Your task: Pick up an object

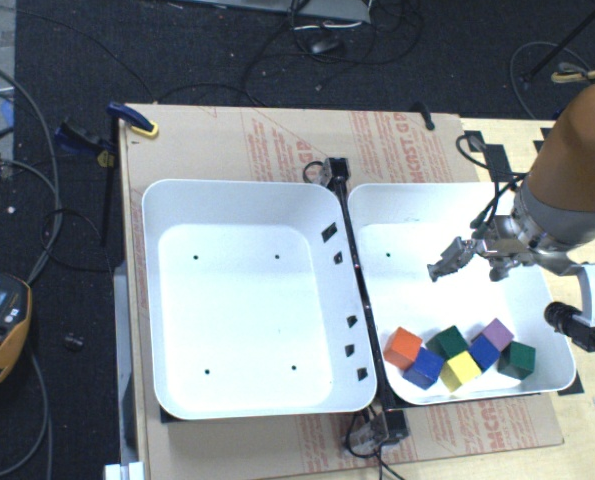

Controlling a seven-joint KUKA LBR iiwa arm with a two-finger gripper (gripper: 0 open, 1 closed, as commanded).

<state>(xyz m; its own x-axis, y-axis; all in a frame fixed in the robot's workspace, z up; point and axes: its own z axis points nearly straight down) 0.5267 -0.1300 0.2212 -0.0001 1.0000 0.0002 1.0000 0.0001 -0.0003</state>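
Gripper (469, 258) hangs over the right bin (397, 218), fingers spread, nothing between them. Below it, cubes cluster at the bin's near edge: orange (404, 347), blue (424, 367), yellow (462, 369), green (447, 343), purple (496, 334). Left bin (177, 208) alongside.

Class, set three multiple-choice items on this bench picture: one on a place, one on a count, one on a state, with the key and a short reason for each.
1. Where are the blocks?
A. Left bin
B. Right bin's near edge
C. Bare bench

2. How many green blocks?
A. None
B. Two
C. Five

3. The gripper is:
A. Above the right bin, away from the blocks
B. Pressed on the orange block
C. Over the left bin

Key: 1 B, they cluster along that bin's near wall; 2 B, one in the cluster's middle, one at its right end; 3 A, white floor lies between it and the blocks.
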